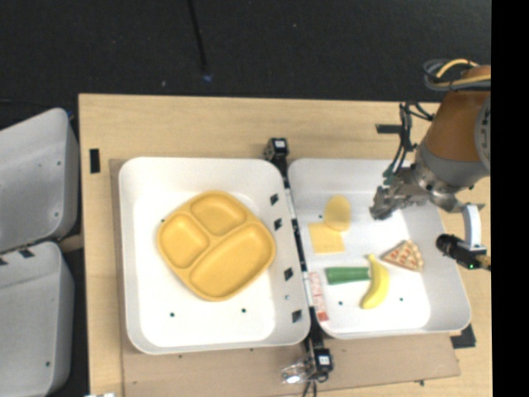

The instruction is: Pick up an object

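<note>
The right bin holds several toy foods: a pale yellow rounded piece, a yellow cheese square, a green stick, a banana and a pizza slice. My gripper hangs over the bin's upper right part, to the right of the rounded piece and above the pizza slice. I see nothing held in it.
A yellow divided plate lies in the left bin. A black divider with clips runs between the bins. The arm's orange band reaches in from the right. White panels stand at the far left.
</note>
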You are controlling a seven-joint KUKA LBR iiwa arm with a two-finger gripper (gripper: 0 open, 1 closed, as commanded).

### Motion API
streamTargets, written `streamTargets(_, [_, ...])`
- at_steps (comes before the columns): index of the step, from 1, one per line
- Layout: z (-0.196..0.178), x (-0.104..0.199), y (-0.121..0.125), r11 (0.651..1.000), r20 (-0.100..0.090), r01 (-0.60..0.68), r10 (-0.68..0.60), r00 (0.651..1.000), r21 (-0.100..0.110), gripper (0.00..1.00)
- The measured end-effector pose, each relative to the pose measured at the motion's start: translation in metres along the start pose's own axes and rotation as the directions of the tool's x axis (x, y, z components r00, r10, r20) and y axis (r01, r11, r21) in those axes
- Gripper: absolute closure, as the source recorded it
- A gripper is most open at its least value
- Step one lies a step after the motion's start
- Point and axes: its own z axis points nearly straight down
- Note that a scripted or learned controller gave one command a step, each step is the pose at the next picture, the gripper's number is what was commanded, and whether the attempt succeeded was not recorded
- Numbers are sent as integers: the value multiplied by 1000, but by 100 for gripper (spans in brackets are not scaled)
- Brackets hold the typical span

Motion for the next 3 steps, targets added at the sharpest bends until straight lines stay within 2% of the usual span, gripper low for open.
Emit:
streamTargets(1, [-56, 4, -7, 1000, 0, 0, 0, 1000, 0, 100])
streamTargets(2, [-95, 2, -5, 1000, 0, 1, -1, 1000, 2, 100])
streamTargets(3, [-98, 59, 13, 1000, -2, 4, -4, 1000, 5, 100])
